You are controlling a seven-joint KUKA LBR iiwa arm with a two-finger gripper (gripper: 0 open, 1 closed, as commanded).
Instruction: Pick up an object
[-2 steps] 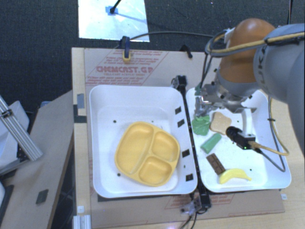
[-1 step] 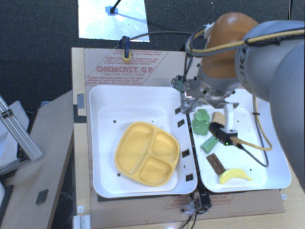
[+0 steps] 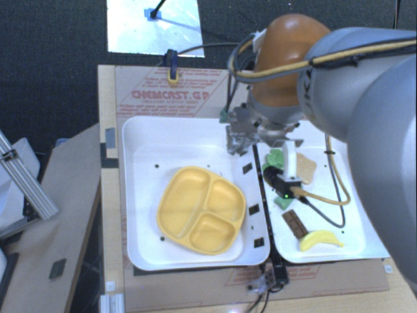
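My gripper (image 3: pixel 238 143) hangs below the orange wrist band, over the far end of the divider between the two bins, with nothing visibly held. A yellow three-compartment plate (image 3: pixel 201 208) lies in the left bin (image 3: pixel 132 194). In the right bin (image 3: pixel 362 241) lie a green piece (image 3: pixel 276 158), a tan toast slice (image 3: pixel 305 169), a brown bar (image 3: pixel 294 223) and a yellow banana (image 3: pixel 320 240). These items lie to the right of and nearer than the gripper; the arm hides much of that bin.
Flat cardboard with red print (image 3: pixel 171 91) lies behind the bins. A yellow and black clamp (image 3: pixel 172 67) grips its far edge. An aluminium rail (image 3: pixel 23 178) stands at the left, off the bench.
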